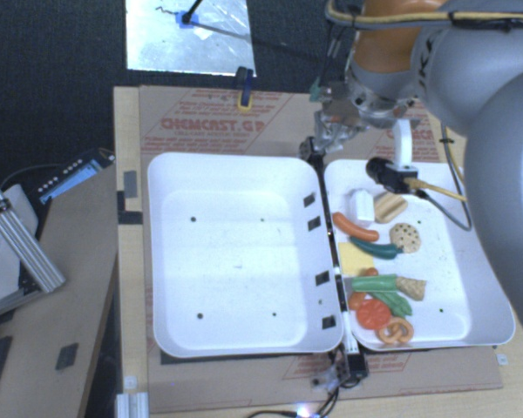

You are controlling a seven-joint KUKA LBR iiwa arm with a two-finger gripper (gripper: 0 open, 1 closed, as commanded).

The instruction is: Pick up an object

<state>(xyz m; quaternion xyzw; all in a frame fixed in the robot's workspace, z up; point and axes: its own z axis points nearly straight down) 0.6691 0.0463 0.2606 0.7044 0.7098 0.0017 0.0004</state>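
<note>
Covering the bench, a printed cardboard sheet (211,122) underlies both bins. Toy food (379,268) crowds the right bin (471,303); the gripper (329,136) hangs over its far-left corner, grip unreadable.

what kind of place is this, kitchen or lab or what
Most likely a robotics lab bench set up for grasping trials, not a kitchen. A grey arm with an orange band reaches over two white bins, the food in the right bin looks like plastic toys, and both bins sit on plain cardboard.
</note>
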